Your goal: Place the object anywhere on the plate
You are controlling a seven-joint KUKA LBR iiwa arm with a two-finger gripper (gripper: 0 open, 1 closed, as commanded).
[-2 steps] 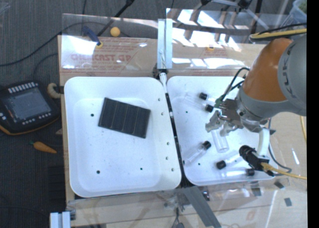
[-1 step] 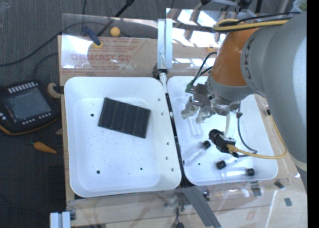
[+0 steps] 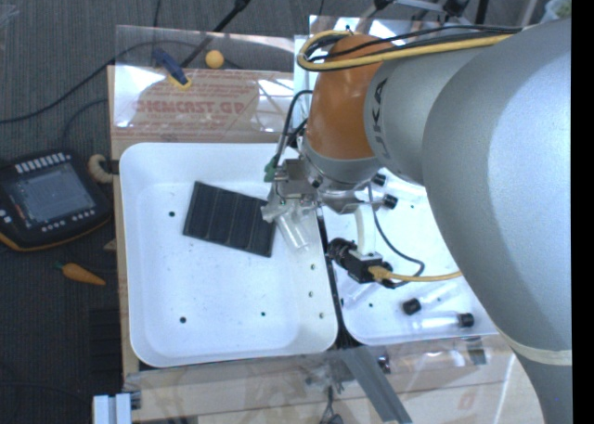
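Observation:
A dark, ribbed rectangular plate (image 3: 225,217) lies flat in the left white bin (image 3: 186,320), slightly tilted, near the bin's middle. My gripper (image 3: 287,223) hangs below the orange wrist band (image 3: 342,116), right at the plate's right end and close to the wall between the two bins. Its pale tip overlaps the plate's right corner. I cannot make out any object in it. In the right bin (image 3: 371,325), near its front, lie a clear tube with a dark cap (image 3: 444,322) and a small black piece (image 3: 411,305).
The big grey arm covers most of the right bin. A black and yellow cable (image 3: 371,271) hangs off the wrist over the bins' divider. A cardboard sheet (image 3: 195,105) lies behind the left bin, and a pendant (image 3: 46,199) sits left of the bench.

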